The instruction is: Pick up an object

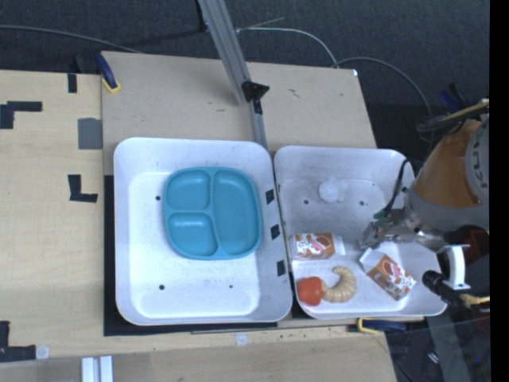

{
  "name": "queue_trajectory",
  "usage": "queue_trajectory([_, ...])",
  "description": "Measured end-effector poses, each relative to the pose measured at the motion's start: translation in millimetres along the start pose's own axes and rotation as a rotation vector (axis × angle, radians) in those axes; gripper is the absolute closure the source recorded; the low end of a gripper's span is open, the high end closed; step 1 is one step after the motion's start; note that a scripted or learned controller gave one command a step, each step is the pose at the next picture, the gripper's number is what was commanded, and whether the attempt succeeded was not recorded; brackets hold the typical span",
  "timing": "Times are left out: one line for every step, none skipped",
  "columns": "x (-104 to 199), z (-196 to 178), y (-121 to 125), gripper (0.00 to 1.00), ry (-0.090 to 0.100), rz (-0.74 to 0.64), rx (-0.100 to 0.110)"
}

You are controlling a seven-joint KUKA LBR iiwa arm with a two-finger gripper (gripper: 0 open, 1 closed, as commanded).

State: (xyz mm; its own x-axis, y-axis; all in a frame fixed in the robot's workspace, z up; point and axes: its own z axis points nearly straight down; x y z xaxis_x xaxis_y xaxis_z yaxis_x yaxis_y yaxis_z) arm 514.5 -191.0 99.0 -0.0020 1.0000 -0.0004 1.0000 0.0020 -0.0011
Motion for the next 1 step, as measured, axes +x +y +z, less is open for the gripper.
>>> queue_trajectory([-9.3, -57.7, 1.4, 1.0, -0.002, 0.001, -0.005])
